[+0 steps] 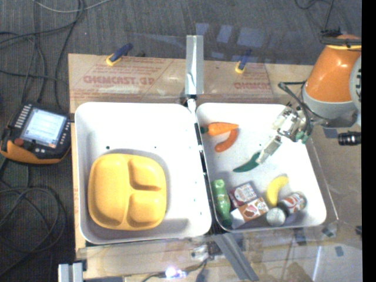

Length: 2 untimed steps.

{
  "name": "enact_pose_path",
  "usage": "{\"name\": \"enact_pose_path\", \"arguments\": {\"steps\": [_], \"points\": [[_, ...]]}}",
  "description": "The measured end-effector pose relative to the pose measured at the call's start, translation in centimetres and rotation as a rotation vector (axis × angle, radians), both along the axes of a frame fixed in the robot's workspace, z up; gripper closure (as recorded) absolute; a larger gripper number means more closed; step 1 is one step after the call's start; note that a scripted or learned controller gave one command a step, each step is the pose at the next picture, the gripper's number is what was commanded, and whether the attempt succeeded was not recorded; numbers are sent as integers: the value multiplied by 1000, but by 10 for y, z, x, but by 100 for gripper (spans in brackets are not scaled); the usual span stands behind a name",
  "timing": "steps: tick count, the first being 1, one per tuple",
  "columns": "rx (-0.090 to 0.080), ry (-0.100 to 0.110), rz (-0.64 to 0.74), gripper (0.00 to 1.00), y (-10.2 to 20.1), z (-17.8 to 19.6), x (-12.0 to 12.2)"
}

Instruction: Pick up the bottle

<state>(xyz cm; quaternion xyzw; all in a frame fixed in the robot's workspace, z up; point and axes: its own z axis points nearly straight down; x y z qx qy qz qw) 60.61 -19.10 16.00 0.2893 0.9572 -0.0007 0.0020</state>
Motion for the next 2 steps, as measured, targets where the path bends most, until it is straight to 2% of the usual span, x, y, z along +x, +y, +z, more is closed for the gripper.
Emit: {"name": "enact_pose_path", "arguments": {"steps": [1, 2], "points": [[-4, -7, -13, 0, 18, -71, -12], [-5, -7, 183, 0, 72, -71, -7]]}}
